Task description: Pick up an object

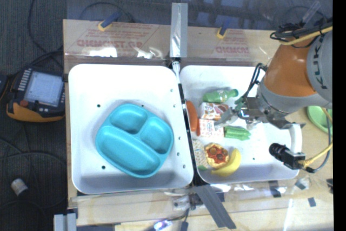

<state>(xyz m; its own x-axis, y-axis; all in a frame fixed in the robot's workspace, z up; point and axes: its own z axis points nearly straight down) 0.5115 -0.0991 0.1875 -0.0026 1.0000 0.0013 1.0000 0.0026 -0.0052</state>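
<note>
Nearest in the right white bin lies a curved yellow plastic banana, beside a small pizza-printed card; beyond, a green cylindrical piece rests just under the gripper, whose finger state I cannot tell. It looks light, stiff and slippery: best pinched across its middle.

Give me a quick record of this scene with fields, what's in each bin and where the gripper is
left bin: blue divided plate
right bin: green bottle, carrot, snack packets, green object, pizza slice toy, banana
arm: reaches in from the right, over the right bin
gripper: low among the items, between the green bottle and the green object
fingers: too small to tell
held object: none visibly between the fingers
</note>
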